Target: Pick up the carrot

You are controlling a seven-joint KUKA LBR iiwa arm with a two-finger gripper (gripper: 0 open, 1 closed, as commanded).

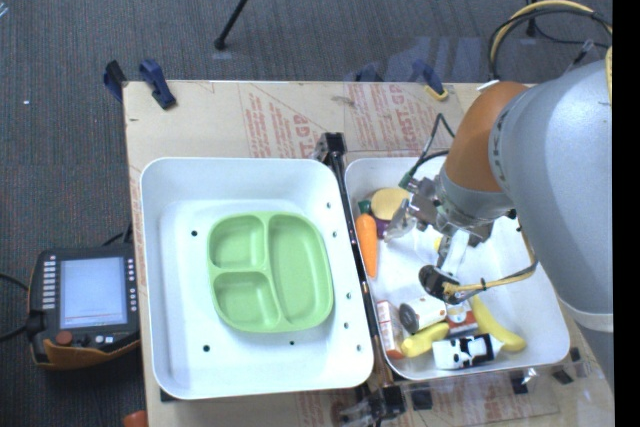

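Note:
The carrot is orange and slim. It lies lengthwise against the left wall of the right bin, near its upper half. My gripper hangs low over the same bin, just right of the carrot's top end and beside a yellow rounded item. Nothing is visibly held in the gripper. The grey arm with its orange band comes in from the right and hides the bin's upper right part.
The left bin holds a green compartment plate. Crowding the right bin's lower part are a banana, a dark can, a black-and-white item and a yellow-orange piece. A pendant sits left of the bench.

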